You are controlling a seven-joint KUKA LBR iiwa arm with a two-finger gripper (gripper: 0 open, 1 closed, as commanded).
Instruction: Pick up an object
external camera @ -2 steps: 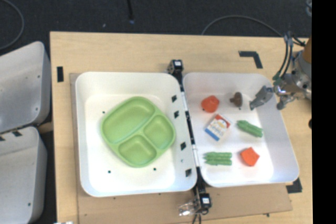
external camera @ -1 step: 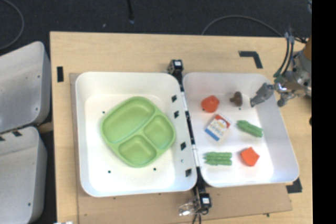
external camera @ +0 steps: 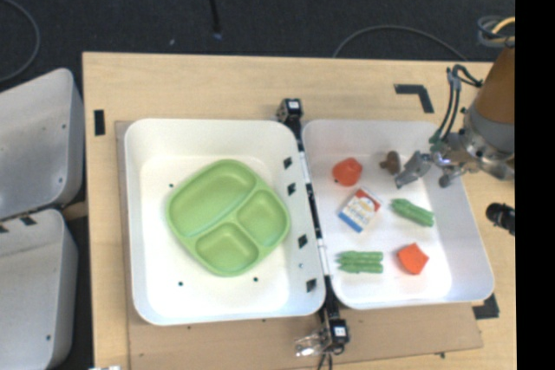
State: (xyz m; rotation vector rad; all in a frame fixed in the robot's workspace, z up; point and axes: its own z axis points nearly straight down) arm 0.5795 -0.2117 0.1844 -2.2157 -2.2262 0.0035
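Two white bins (external camera: 139,273) side by side on table (external camera: 104,82); green divided plate (external camera: 228,217) in left bin. Right bin: hand (external camera: 427,170) spread open, gripping nothing, above far edge; snack packet (external camera: 359,210), green beans (external camera: 360,262), green pod (external camera: 412,211), two orange pieces (external camera: 413,259), brown lump (external camera: 389,160).

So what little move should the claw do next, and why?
Probably sink a little lower toward the small brown object. The claw sits over the upper right of the right bin, with nothing visibly between its fingers. That brown piece lies just to its left in the picture, closer than the green pod, so it looks like the easiest pick.
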